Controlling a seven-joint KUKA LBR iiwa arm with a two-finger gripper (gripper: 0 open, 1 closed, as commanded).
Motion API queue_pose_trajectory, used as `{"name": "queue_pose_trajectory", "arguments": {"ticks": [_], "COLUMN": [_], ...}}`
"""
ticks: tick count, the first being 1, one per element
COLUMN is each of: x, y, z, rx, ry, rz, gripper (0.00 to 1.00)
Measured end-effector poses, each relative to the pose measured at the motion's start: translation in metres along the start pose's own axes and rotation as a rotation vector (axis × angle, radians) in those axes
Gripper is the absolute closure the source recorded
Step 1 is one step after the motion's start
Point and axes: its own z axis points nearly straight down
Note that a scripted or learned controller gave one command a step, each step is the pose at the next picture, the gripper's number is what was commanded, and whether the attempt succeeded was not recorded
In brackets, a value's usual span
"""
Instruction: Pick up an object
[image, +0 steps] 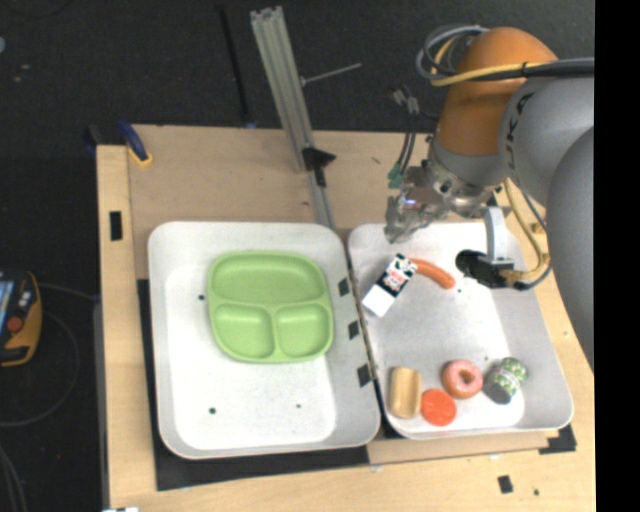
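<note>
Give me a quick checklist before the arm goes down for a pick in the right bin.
1. Gripper over the right bin, at its far-left corner: ok.
2. Nothing held yet: cannot tell, the tip is too blurred.
3. Nearest target, the black-and-white box, lies free: ok.
4. Orange carrot-like piece lies close beside that box, may interfere: not ok.
5. Donut, red piece and tan roll cluster at the near edge, away from the gripper: ok.
</note>
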Motion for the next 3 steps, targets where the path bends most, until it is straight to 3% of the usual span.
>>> {"name": "queue_pose_trajectory", "arguments": {"ticks": [1, 3], "x": [0.052, 0.147], "y": [-0.007, 0.005], "z": [-0.003, -0.017], "rx": [0.0, -0.003], "ry": [0.0, 0.001], "rz": [0.0, -0.001], "gripper": [1.0, 1.0]}}
